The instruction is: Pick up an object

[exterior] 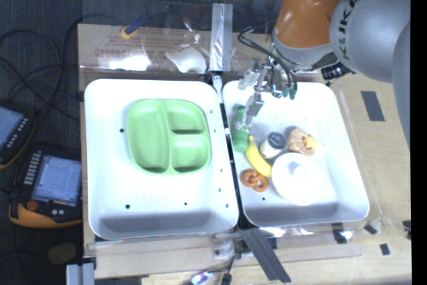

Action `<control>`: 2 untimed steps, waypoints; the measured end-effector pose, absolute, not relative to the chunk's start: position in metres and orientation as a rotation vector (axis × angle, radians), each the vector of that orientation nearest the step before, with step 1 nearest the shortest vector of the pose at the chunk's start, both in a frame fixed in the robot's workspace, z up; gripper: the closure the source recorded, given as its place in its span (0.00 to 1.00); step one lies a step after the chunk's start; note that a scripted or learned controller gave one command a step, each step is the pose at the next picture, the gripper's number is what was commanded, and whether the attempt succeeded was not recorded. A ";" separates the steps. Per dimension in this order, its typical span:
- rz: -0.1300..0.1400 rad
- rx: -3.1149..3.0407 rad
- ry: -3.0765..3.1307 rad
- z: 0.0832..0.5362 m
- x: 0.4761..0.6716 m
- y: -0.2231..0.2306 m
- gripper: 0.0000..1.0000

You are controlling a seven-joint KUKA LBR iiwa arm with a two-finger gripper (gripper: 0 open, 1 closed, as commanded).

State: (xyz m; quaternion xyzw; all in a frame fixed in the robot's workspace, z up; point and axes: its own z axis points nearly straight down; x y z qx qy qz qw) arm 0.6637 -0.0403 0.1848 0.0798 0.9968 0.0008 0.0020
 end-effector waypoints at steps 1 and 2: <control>0.001 0.852 3.023 0.184 0.647 -0.006 0.00; -0.002 1.365 2.829 0.183 0.657 -0.007 0.00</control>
